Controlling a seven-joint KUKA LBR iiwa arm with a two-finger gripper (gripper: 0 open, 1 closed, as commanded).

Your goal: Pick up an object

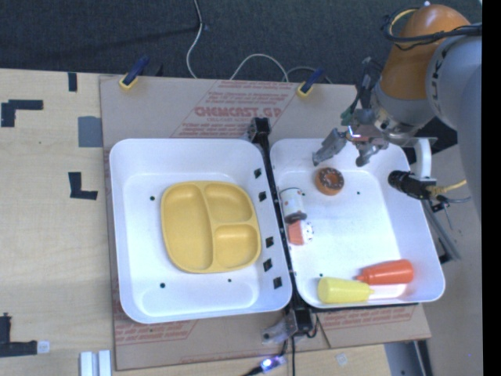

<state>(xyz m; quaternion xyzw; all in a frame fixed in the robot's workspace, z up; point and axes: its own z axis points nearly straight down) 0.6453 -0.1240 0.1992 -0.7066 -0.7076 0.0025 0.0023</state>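
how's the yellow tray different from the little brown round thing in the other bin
The yellow tray lies in the left bin; the brown round thing lies in the right bin, just below the gripper. The tray is far larger, squarish and split into three compartments; the round thing is small and disc-like. Both lie flat on white bin floors.

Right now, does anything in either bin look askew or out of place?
Nothing looks spilled or broken. The yellow divided tray sits slightly rotated in the left bin, and a small orange and white object lies against the divider.
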